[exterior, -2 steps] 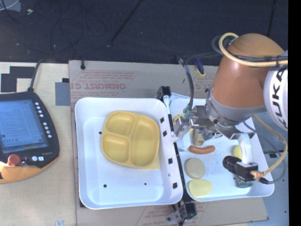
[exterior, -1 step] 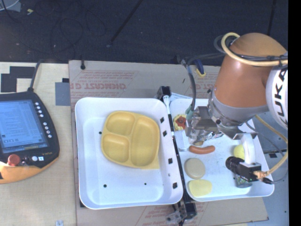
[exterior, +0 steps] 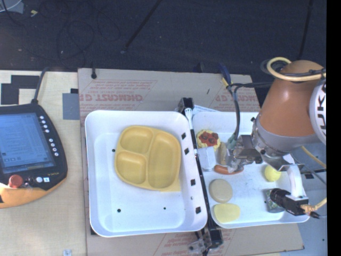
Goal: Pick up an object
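Observation:
My gripper [exterior: 233, 159] is low in the right bin [exterior: 250, 217], just above a red sausage-like piece [exterior: 222, 169] that lies under its tip. A small pizza slice toy [exterior: 208, 138] sits to its left near the bin's far wall. Nearer the front lie a round beige disc [exterior: 220, 190] and a pale yellow flat piece [exterior: 227, 213]. A small yellow ball [exterior: 272, 173] rests to the right of the gripper. I see nothing clearly held between the fingers.
The left bin [exterior: 104, 207] holds a yellow divided plate [exterior: 148, 157]. A tablet-like pendant [exterior: 29, 148] lies on the bench at the far left. The orange-banded arm [exterior: 290, 108] covers the right bin's far right part.

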Motion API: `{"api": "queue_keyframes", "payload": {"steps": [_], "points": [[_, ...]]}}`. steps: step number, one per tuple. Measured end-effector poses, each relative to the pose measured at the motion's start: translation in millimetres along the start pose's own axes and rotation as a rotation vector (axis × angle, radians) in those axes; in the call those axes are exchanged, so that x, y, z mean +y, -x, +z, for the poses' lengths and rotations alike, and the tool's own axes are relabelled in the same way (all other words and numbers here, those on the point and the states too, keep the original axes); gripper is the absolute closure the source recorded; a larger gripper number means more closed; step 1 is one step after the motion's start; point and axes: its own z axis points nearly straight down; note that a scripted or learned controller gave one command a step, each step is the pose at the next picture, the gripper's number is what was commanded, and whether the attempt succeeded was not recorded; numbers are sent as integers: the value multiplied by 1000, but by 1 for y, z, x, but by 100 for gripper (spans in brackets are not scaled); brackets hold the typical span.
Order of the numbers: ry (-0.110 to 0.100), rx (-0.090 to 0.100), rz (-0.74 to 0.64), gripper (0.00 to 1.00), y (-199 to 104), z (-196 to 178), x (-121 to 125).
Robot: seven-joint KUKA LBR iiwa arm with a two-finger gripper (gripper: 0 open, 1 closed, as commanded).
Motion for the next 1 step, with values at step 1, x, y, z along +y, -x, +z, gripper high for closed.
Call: {"api": "queue_keyframes", "payload": {"steps": [1], "points": [[6,1,-4,100,17,-16,-16]]}}
